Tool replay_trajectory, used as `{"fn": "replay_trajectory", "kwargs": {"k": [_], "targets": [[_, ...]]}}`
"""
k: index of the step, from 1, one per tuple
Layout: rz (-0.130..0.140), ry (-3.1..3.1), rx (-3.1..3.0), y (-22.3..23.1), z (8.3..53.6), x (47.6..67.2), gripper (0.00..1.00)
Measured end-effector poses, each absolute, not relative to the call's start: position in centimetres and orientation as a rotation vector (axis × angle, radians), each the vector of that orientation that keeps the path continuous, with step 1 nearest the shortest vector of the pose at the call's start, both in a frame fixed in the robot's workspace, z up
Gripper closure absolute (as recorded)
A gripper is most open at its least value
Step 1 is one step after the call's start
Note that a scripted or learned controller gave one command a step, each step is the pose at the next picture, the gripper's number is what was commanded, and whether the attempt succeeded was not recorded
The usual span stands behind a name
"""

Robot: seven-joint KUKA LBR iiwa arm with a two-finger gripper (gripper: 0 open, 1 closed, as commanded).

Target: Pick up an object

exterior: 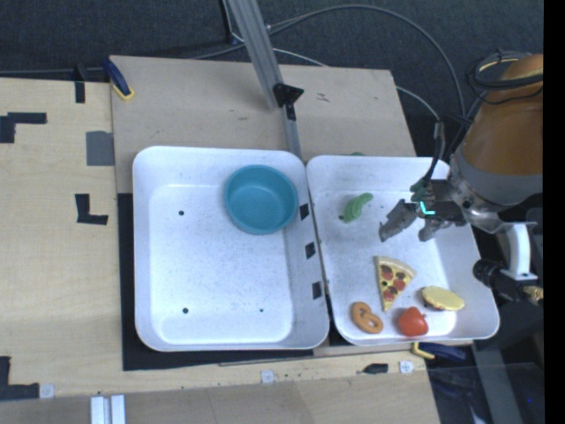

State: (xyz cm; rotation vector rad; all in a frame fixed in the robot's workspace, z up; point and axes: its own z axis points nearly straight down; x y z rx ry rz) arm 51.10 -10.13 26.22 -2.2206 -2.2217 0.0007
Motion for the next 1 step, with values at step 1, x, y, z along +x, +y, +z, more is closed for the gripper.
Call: {"fn": "replay_trajectory", "kwargs": {"k": [1], "targets": [[0.001, -2.222, -2.221, -10.13, 26.22, 51.1, 0.0]]}}
